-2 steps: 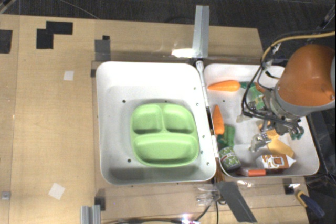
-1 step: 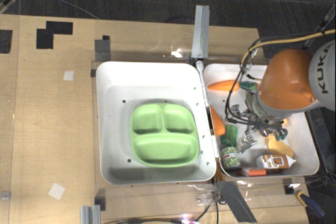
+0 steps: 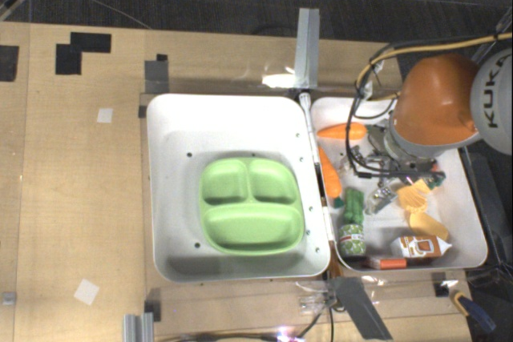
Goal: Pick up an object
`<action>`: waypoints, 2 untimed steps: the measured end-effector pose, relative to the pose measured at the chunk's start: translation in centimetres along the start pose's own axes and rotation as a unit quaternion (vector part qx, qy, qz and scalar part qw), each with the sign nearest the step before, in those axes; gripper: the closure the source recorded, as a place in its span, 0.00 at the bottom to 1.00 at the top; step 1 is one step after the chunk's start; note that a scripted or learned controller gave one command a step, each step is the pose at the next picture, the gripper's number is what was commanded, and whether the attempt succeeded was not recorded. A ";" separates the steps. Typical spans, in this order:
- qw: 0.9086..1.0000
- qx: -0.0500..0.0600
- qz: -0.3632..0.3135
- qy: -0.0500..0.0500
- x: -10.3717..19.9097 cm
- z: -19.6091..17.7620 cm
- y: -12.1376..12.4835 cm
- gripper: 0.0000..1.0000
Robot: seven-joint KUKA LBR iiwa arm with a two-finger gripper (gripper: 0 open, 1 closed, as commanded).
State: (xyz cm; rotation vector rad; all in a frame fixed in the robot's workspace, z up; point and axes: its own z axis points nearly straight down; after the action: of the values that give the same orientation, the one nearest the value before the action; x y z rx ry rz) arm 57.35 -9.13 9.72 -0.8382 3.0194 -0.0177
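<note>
bins sit side by side, the left bin [image 3: 168, 172] carrying a green 3-compartment tray [image 3: 252, 204], the right bin [image 3: 469, 228] crowded under the arm [image 3: 437, 104]. closest to the gripper [image 3: 383, 192] are the yellow wedge pieces [image 3: 417, 200] just to its right, while the green bottle [image 3: 351, 220] lies just left and toward the near rim, its long axis running near-to-far. whether the gripper is spread or closed i cannot tell, and nothing visibly sits in it.
</note>
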 end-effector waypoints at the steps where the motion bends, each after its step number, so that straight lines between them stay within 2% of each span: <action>1: 0.997 0.000 -0.081 -0.005 5.6 0.6 -1.7 0.00; 2: 0.993 0.002 -0.120 -0.008 5.4 0.5 2.9 0.00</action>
State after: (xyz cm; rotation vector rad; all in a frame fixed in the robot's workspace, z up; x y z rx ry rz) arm 51.26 -9.45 9.20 -1.1887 2.8840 -0.0177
